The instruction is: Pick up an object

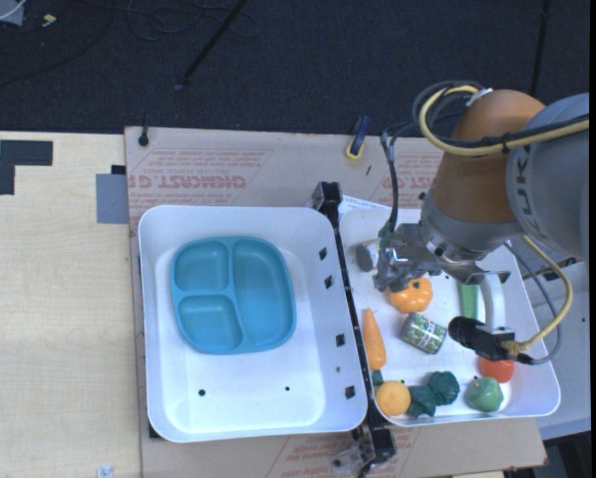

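In the right bin (pixel 537 401), nearest the camera, lay a carrot (pixel 374 340), its long axis running front to back. Just beyond it, the hand (pixel 398 272) hovered against an orange toy (pixel 412 295); its grip couldn't be judged.

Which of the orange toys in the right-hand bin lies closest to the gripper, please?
The orange pepper-like toy, just beside the gripper. The carrot lies lower along the divider, and the round orange fruit sits at the bin's front edge.
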`<state>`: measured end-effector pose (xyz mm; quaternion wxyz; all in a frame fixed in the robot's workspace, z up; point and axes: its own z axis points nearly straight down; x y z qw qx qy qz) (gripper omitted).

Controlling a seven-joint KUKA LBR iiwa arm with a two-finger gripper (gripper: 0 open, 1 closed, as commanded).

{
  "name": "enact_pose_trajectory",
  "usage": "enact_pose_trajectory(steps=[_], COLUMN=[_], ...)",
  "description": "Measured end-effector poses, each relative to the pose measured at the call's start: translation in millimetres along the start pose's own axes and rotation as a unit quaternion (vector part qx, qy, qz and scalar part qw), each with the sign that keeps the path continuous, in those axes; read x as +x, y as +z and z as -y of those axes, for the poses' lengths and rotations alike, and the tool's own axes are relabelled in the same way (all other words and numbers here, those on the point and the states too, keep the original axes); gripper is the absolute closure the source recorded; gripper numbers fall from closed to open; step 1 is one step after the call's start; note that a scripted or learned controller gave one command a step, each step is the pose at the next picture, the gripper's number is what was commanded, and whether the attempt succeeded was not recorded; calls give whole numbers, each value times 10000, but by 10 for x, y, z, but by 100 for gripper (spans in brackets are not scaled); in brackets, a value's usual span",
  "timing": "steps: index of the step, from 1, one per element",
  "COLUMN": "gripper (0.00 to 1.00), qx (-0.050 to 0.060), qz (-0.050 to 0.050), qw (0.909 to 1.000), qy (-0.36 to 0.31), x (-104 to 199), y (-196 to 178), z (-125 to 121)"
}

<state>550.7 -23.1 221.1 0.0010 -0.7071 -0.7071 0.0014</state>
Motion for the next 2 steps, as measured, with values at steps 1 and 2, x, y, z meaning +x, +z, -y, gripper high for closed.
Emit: enact_pose_trajectory(steps=[1, 2], gripper=[100, 100], qx=[-3, -4], qz=[-3, -3], qw=[10000, 10000], qy=[0, -9], x=[-59, -95], y=[-141, -153], z=[85, 2])
